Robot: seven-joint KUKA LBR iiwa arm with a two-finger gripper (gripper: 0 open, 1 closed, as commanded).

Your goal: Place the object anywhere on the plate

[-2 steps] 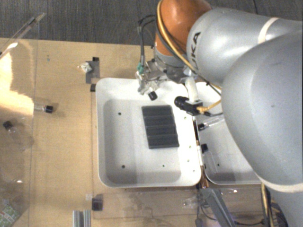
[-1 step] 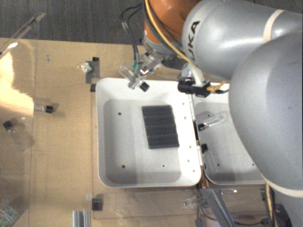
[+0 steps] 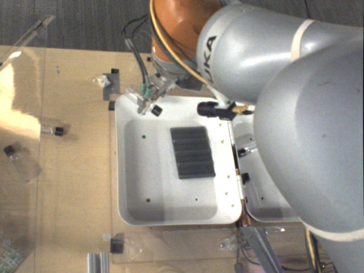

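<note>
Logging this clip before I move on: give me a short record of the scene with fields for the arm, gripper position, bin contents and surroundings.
arm: grey with orange band, reaching in from the right
gripper: over the far left corner of the left bin
left bin contents: dark ribbed plate, lying flat near the middle
right bin: mostly hidden by the arm
bench: small black clips beside the bins

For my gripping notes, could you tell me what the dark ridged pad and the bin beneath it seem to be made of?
Dark ridged pad: probably rubber or foam, matte charcoal, no glare, banded by grooves. Left bin: likely moulded plastic, white, smooth, slightly glossy, with rounded corners and soft shading.
</note>
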